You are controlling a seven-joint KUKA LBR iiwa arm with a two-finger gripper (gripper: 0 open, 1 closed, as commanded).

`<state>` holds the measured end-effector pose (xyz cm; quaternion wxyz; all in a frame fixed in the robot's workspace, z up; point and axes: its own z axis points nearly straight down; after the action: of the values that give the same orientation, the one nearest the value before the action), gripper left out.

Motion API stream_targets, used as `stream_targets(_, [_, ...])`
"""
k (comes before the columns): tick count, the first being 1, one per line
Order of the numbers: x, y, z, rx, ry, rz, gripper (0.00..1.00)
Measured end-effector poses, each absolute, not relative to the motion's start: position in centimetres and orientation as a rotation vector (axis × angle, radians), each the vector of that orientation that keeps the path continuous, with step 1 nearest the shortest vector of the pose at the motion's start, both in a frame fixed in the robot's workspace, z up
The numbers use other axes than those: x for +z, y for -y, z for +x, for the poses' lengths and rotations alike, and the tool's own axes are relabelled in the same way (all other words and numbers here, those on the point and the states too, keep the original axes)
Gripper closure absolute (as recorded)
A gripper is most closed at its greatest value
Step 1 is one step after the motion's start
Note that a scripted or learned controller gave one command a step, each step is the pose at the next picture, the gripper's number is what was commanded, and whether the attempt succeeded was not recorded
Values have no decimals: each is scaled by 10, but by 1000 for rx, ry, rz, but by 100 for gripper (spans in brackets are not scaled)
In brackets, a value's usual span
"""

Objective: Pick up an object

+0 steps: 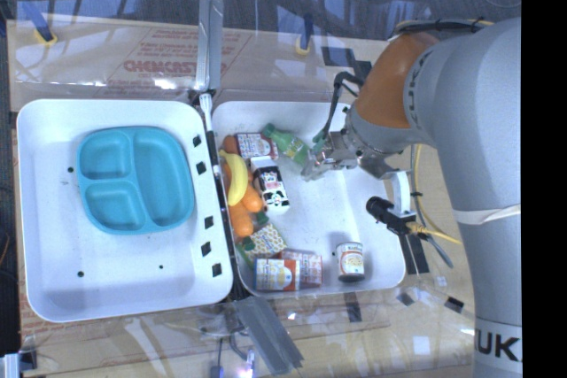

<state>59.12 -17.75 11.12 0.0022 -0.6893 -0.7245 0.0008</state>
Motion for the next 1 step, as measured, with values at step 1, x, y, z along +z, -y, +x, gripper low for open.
stream_targets(1, [111, 177, 591, 3, 2273, -2162, 0])
